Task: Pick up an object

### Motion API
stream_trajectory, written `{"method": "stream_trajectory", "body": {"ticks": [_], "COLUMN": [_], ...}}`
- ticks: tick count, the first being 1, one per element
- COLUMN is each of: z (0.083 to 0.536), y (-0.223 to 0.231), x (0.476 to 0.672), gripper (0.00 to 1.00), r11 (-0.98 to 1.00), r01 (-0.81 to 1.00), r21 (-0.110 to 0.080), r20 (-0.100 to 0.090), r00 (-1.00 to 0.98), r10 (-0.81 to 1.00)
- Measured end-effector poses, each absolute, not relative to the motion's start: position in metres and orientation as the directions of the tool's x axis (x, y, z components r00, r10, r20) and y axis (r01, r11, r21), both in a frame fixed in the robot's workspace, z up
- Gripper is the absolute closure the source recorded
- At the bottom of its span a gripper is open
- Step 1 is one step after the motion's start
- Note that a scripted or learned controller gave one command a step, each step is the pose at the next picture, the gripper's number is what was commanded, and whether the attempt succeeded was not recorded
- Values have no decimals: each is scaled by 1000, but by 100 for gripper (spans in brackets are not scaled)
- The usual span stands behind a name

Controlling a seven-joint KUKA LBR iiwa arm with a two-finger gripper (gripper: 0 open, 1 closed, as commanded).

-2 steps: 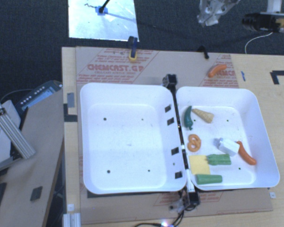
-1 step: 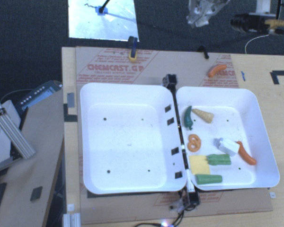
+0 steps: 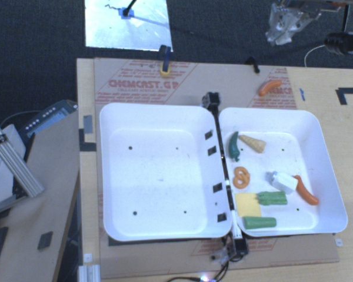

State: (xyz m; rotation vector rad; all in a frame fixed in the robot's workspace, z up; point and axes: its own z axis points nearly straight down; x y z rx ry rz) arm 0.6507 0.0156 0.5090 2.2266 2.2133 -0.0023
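Camera view: hand (image 3: 280, 25) high beyond the right bin (image 3: 326, 151), grip perhaps empty, unclear.

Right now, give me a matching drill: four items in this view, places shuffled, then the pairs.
Things:
1. pretzel
2. yellow square
3. orange sausage
4. gripper

Places:
A. on the bench, behind the right bin
B. in the right bin's front left part
C. above the dark floor, past the bench's far edge
D. right bin, near the divider, behind the yellow square

Pairs: 1-D, 2-B, 3-A, 4-C
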Motion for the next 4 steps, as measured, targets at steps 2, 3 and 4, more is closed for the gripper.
{"method": "stream_trajectory", "body": {"ticks": [2, 3, 4], "z": [433, 460, 516], "y": [110, 156, 226], "x": [657, 669, 668], "gripper": [100, 100, 100], "r11": [9, 8, 11], "r01": [1000, 1000, 1000], "r21": [8, 6, 9], "r20": [2, 2, 4], "r00": [-9, -8, -11], "r10": [1000, 1000, 1000]}}
